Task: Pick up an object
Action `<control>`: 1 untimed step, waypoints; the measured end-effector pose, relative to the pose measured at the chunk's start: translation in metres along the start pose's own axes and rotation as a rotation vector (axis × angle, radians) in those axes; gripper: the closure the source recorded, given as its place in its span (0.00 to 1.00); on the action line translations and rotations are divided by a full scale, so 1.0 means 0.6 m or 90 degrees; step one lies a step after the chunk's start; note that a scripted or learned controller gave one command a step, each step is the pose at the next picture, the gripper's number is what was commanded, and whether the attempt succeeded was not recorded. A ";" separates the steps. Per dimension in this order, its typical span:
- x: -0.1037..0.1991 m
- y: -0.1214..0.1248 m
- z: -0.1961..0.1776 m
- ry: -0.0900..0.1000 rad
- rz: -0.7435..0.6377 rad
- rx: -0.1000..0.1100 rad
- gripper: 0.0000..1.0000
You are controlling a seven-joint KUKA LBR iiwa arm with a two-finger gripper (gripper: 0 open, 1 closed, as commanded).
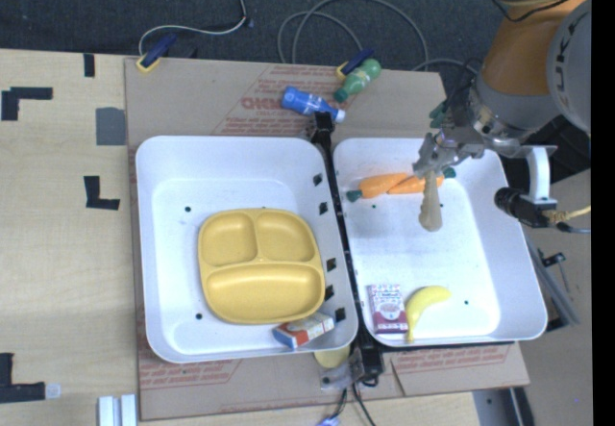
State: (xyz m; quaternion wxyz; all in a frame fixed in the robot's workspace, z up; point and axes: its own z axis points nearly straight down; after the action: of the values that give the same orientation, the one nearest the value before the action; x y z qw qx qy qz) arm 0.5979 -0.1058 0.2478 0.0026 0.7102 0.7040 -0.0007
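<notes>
My gripper hangs over the far part of the right bin, reaching in from the right. An orange carrot lies just left of it, its right end under the gripper. A tan stick-like object points down from directly below the gripper; whether it is gripped is not visible. A yellow banana and a small red packet lie at the near edge of that bin. In the left bin sit a yellow divided plate and a small red, white and blue box.
A blue clamp and a green one rest on the cardboard behind the bins, with cables looping beyond them. The divider between the bins runs left of the carrot. The arm's orange band stands at the upper right.
</notes>
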 end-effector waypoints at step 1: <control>0.095 0.113 0.114 0.003 -0.009 0.004 1.00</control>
State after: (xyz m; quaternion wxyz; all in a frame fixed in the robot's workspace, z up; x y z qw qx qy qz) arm 0.6665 -0.0498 0.1792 -0.0017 0.7050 0.7092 -0.0013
